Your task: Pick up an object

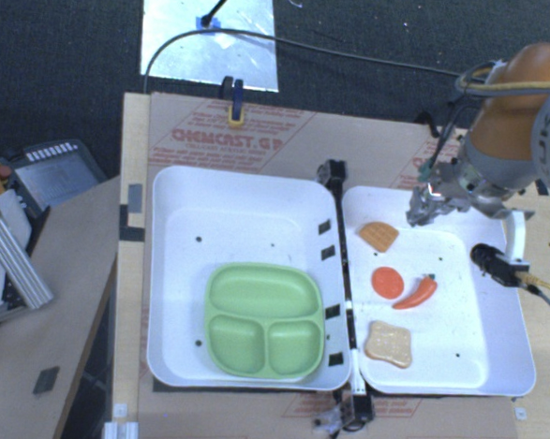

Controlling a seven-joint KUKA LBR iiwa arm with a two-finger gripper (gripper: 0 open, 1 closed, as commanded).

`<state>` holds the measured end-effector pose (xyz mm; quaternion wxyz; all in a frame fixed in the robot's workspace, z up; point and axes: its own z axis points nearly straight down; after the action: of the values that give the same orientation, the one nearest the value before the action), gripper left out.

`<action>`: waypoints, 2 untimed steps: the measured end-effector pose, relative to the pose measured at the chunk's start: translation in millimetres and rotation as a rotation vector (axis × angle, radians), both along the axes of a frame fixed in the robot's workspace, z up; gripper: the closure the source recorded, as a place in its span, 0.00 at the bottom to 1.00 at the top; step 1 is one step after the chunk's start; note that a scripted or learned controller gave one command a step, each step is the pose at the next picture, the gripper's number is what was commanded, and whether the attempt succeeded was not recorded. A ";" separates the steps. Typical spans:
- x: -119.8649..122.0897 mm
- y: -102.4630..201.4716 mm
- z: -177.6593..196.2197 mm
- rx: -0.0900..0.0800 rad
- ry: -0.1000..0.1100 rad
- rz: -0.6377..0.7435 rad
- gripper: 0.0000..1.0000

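Objects lie in the right bin (505,361): a cracker (379,236) at the back, then a red disc (388,283), a chilli (416,291) and toast (389,344). You see the hand (424,211) just beside the cracker, over the bin's back; its grip cannot be told.

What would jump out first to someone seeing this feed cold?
Likely the green divided plate, sitting alone in the near half of the left bin. Next, the cluster in the right bin: a tan cracker-like piece at the back, an orange-red round slice beside a red chili pepper, and a slice of bread nearest. The gripper hangs over that bin's far edge, right of the cracker-like piece.
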<state>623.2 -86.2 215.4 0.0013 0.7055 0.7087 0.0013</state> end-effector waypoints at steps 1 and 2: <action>-8.6 50.2 -7.8 0.002 0.003 0.004 1.00; -12.4 102.3 -10.4 0.001 0.003 0.004 1.00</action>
<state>610.7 16.1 205.0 -0.0001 0.7041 0.7101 0.0007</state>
